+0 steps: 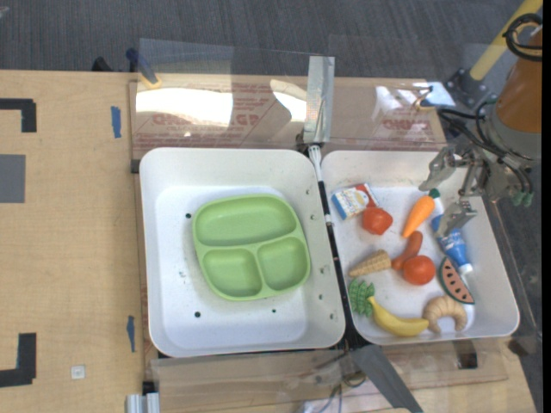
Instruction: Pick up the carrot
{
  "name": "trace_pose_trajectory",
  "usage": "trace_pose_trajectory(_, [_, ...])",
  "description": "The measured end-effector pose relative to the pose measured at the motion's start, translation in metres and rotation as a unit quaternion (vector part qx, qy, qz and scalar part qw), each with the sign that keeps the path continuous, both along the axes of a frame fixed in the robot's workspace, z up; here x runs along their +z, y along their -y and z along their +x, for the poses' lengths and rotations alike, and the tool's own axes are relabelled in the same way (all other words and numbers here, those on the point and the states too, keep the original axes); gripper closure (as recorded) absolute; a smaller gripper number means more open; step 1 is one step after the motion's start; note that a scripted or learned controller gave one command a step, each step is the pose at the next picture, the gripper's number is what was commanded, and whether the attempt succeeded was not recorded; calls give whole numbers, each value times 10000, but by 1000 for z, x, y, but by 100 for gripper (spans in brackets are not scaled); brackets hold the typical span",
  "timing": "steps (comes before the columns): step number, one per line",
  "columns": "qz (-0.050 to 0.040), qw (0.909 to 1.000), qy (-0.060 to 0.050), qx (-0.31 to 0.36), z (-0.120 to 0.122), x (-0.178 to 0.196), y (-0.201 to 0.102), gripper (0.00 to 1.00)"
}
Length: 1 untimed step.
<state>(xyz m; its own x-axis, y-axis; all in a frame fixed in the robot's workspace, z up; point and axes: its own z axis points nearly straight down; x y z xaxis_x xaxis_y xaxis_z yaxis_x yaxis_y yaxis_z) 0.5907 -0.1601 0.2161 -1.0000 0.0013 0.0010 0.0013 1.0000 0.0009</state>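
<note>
- Hovering over the upper right part of the right bin (504, 317), the gripper (459, 192) has its fingers spread apart and nothing is between them; the grey arm with the orange band (527, 101) comes in from the right
- the carrot (418, 212) lies in the right bin just beside the gripper, to its left and a little lower; it is tilted, orange, not touched by the fingers
- below the gripper lies a blue and white tube (454, 246); further below are a watermelon slice (455, 282), a croissant (448, 312) and a banana (396, 320)
- left of the carrot are a tomato (376, 221) and a small carton (351, 200)
- well to the left of the gripper, the left bin (164, 231) holds a green divided plate (250, 246); both bins stand on the counter (60, 231)
</note>
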Motion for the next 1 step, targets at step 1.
trace_pose_trajectory(1, [-6,9987,27,-506,25,-120,10,0])
